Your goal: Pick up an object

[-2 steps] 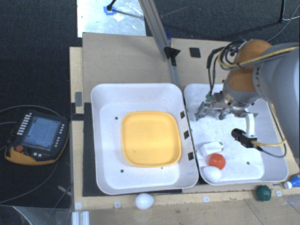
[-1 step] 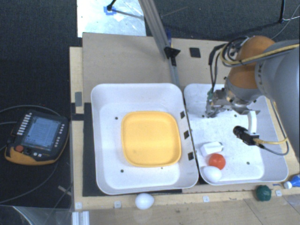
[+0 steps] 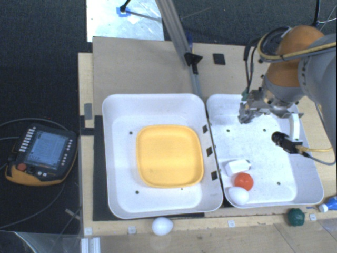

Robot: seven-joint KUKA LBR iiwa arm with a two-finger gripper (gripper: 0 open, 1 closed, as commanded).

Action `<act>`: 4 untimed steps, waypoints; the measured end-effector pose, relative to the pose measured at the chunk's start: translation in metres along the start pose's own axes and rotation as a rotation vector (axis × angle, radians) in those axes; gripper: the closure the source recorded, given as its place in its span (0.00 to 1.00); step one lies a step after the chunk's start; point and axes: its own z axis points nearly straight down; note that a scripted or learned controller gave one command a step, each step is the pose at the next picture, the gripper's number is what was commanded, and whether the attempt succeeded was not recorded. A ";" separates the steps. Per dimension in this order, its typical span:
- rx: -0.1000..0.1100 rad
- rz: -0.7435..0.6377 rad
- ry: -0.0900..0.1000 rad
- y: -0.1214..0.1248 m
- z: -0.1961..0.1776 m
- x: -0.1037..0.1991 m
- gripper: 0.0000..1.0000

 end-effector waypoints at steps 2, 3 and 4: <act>0.002 -0.001 0.001 0.004 -0.062 0.004 1.00; 0.003 -0.006 0.002 0.018 -0.072 0.057 1.00; 0.004 -0.005 0.002 0.018 -0.065 0.113 1.00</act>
